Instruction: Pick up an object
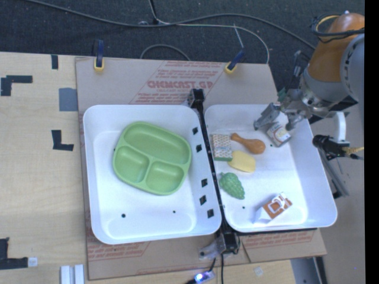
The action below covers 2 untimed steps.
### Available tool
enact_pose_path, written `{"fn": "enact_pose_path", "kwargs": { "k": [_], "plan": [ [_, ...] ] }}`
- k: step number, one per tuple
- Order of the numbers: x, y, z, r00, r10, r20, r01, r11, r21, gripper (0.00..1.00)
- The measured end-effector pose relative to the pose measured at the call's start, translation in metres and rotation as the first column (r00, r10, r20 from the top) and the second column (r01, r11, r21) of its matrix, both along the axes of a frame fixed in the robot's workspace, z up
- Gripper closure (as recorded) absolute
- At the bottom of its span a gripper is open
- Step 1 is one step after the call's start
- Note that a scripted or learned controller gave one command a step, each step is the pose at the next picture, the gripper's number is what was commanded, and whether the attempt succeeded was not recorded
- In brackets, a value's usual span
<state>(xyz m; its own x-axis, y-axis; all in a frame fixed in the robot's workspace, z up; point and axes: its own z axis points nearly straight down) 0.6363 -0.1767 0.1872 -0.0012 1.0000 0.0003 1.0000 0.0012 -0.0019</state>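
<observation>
The tool (278,123) hangs over the far right part of the right bin (314,176), and the nearest thing to take is the drumstick (249,143), which lies just to the tool's left and a little toward the near side, its long axis running left to right with the thin end pointing left and the fat end toward the tool. Whether the tool is spread or pressed together cannot be told from this slant, though nothing appears to sit in it. The right bin holds five loose things, one of each: the drumstick, a patterned card (222,147), a yellow piece (243,162), a green leafy piece (232,185) and an orange-and-white packet (273,207). The left bin (98,176) holds one green divided plate (152,157)
</observation>
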Motion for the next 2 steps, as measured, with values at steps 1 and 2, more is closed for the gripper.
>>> {"fn": "enact_pose_path", "kwargs": {
  "k": [1, 2],
  "plan": [
    [-0.004, 0.004, -0.045, 1.0, 0.0, -0.004, 0.0, 1.0, -0.001, 0.0],
    [-0.005, 0.005, -0.1, 1.0, 0.0, -0.005, 0.0, 1.0, 0.0, 0.0]
  ]
}}
